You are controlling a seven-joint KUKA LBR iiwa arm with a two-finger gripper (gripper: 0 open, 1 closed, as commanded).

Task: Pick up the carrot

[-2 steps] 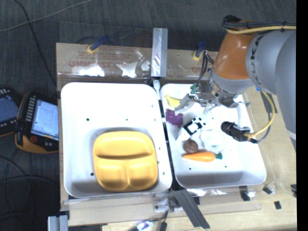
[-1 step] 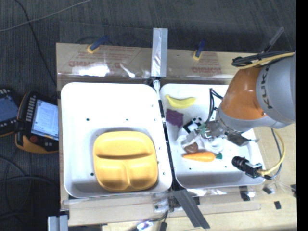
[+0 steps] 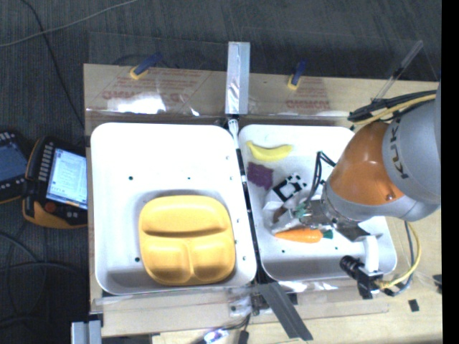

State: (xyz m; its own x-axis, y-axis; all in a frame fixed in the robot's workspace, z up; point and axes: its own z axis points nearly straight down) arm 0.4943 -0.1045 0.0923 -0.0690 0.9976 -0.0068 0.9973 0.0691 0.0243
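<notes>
Carrot (image 3: 299, 235) lies flat in the right bin (image 3: 287, 269), near its front wall, pointing left. The gripper (image 3: 310, 210) hangs just above and behind it, amid small clutter; whether its jaws are apart or together cannot be told. A banana (image 3: 269, 150) and a purple object (image 3: 259, 174) sit farther back. A yellow tray (image 3: 188, 239) rests in the left bin (image 3: 122, 156).
</notes>
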